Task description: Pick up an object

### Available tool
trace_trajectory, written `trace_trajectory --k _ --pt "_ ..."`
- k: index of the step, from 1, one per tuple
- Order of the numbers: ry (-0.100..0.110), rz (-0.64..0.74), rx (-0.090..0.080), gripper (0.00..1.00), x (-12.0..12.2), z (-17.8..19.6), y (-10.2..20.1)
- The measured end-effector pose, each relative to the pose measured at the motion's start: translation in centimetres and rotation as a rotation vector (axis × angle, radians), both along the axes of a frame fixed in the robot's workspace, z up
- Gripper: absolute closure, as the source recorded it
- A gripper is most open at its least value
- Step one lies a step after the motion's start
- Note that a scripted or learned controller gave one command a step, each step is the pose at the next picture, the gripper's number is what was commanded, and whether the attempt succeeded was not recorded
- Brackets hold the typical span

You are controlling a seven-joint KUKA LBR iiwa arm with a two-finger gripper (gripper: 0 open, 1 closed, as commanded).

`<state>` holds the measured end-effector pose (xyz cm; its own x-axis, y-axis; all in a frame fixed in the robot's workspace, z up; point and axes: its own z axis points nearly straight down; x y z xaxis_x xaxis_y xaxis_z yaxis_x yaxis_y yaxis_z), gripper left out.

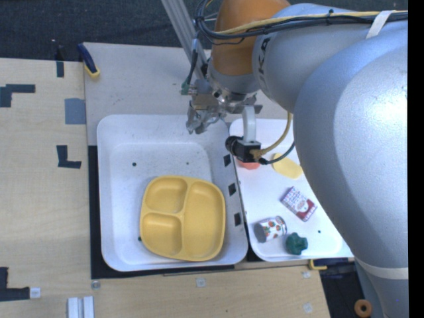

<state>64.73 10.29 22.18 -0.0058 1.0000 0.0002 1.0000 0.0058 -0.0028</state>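
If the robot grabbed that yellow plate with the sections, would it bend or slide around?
The yellow plate looks like molded plastic, so it would probably stay stiff. It is wide and shallow, so probably light, and a grip on one rim might tilt it. It lies flat on the smooth white bin, so a push would likely slide it, not roll it.

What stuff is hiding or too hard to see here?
- Gripper: camera view, blurred and small; open or shut unclear.
- Red thing: mostly behind a black fitting on the arm.
- Right bin: its right part covered by the grey arm.
- Small can: label too tiny to read.
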Motion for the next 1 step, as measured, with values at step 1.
trace_trajectory --k 1 --pt "-0.001 -0.003 -0.001 0.0 0.01 0.15 -0.31"
